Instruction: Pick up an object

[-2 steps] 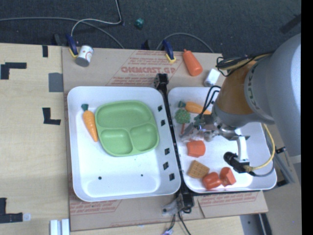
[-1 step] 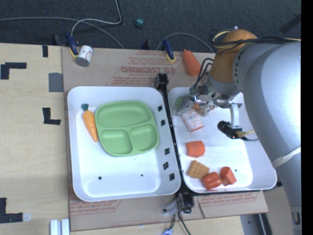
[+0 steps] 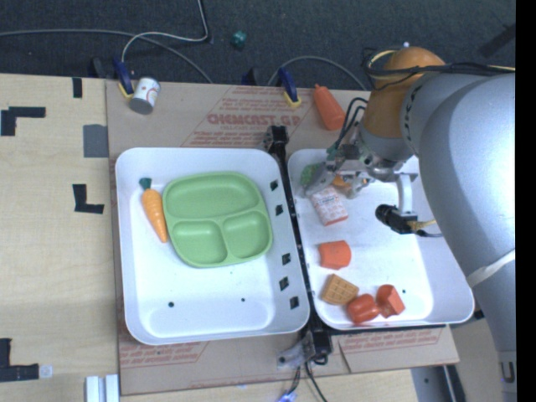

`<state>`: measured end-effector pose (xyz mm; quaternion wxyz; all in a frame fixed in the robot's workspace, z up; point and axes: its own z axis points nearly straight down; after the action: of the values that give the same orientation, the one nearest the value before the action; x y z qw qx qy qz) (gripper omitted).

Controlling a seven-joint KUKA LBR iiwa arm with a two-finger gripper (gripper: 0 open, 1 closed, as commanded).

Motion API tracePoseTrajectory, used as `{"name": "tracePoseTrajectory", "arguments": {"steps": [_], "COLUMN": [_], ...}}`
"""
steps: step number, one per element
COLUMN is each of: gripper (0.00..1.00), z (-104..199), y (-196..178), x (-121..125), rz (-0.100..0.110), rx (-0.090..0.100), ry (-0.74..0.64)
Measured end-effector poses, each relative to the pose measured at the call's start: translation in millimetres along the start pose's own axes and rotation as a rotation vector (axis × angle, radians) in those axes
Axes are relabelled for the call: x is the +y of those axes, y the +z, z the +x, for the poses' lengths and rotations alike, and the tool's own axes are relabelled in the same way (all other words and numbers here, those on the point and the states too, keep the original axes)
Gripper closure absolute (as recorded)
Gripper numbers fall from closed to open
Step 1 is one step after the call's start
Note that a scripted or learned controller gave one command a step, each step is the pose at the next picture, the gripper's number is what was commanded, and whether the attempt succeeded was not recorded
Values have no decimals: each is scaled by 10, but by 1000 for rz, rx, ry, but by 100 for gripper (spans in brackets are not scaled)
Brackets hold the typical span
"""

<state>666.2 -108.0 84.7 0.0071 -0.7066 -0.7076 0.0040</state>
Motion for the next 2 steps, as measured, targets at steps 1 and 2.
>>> {"name": "tracePoseTrajectory", "arguments": {"steps": [1,2], "gripper": [0,0], "z": [-114,-189], "y": [-1,-1], "x": [2,3], "rz": [-1,-1], "rx": [0,1], "ry": [0,0]}}
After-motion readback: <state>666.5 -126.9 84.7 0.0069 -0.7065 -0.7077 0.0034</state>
